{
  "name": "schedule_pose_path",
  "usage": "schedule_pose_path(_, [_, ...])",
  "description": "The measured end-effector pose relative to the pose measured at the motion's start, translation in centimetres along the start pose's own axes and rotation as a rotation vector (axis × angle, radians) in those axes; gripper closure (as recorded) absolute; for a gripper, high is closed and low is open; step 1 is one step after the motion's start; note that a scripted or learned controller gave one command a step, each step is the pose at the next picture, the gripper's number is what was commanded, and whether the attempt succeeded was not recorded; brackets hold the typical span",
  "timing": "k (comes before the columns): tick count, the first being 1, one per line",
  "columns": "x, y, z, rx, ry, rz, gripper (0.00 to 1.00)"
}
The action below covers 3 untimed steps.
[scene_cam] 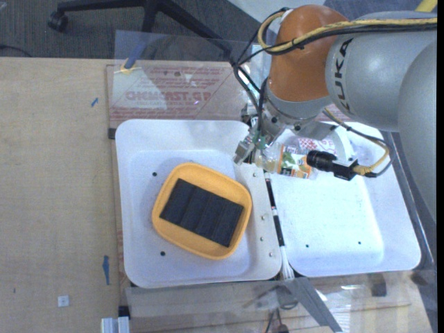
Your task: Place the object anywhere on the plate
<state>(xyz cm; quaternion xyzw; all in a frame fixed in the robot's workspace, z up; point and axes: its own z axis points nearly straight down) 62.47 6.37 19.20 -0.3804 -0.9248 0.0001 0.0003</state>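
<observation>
A yellow square plate [164,198] with rounded corners lies in the left bin [139,151], slightly tilted, and a black ridged rectangle [202,212] covers its middle. My gripper [251,151] hangs over the back of the ridge between the two bins, up and right of the plate. Right beside it, in the back left corner of the right bin [347,227], lies a small colourful packet [294,162] in green, orange and white. The arm's wrist hides part of the packet, and I cannot make out whether the packet touches the gripper.
A clear sheet with red lettering [170,89] lies behind the left bin. A wooden bench top [52,186] spreads out to the left. An office chair's base [159,5] stands on the floor at the back.
</observation>
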Motion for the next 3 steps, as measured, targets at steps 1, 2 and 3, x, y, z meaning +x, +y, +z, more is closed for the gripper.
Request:
schedule_pose_path(1, [-0.9,-2.2,-5.0,-0.004,-0.005,-0.135,1.0])
schedule_pose_path(2, [7.4,1.5,-7.1,-0.002,-0.002,-0.077,1.0])
schedule_pose_path(3, [7.4,1.5,-7.2,-0.003,-0.002,-0.077,0.0])
